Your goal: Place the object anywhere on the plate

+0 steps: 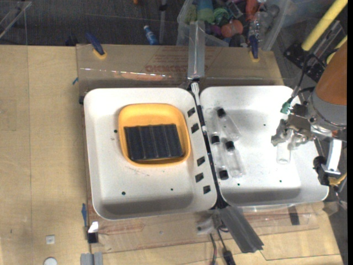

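Behind the pale wooden surface (pixel 38 148) sits a clear tub of bright toys (pixel 231 7). On that surface lie two shallow white bins: the left bin (pixel 105 192) carries a rounded yellow plate (pixel 153 114) with a dark ribbed rectangular tray (pixel 153 142) resting in it, and the right bin (pixel 259 181) holds three clear plastic vials with black caps (pixel 227 145), lying close to the divider between the bins. The grey arm's jaws (pixel 288 139) hang over the right side of the right bin, well apart from the vials; I cannot tell how far open they are, and nothing is visibly between them. To do this step well, I judge the jaws should centre over one vial, straddle its narrow body, and descend squarely so it does not roll.
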